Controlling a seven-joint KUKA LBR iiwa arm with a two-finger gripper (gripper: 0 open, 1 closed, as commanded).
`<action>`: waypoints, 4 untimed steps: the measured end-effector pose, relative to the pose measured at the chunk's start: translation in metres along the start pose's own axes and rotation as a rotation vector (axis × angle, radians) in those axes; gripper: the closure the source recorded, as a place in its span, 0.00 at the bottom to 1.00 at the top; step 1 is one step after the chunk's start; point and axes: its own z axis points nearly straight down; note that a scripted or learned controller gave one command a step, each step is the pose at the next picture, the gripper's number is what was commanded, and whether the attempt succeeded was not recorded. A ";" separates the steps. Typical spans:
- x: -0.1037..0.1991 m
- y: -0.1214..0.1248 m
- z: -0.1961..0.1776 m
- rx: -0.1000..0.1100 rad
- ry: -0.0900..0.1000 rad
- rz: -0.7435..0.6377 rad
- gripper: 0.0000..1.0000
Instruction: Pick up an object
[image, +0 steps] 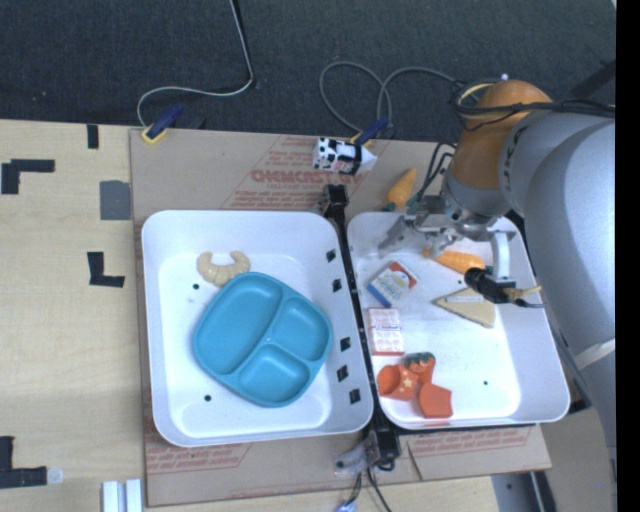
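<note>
Objects: one blue plate (262, 340), one croissant (222, 266), two boxes (391, 284), jaws state unclear

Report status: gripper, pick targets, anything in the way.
Gripper low over right bin's far end, nothing visibly held. Nearest: orange carrot-like piece, wedge, small carton. No obstruction apparent; blue divided plate sits in left bin.

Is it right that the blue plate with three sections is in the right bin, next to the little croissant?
Not quite. In the camera view, the blue plate with three sections lies in the left bin, not the right one. The rest holds: the little croissant sits next to it, just past its upper left edge, in that same bin.
</note>
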 end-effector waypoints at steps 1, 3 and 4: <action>0.018 -0.020 0.012 0.006 -0.002 0.004 0.00; 0.014 -0.022 0.012 0.005 -0.002 0.004 0.00; 0.000 -0.003 0.013 0.014 0.006 0.003 0.00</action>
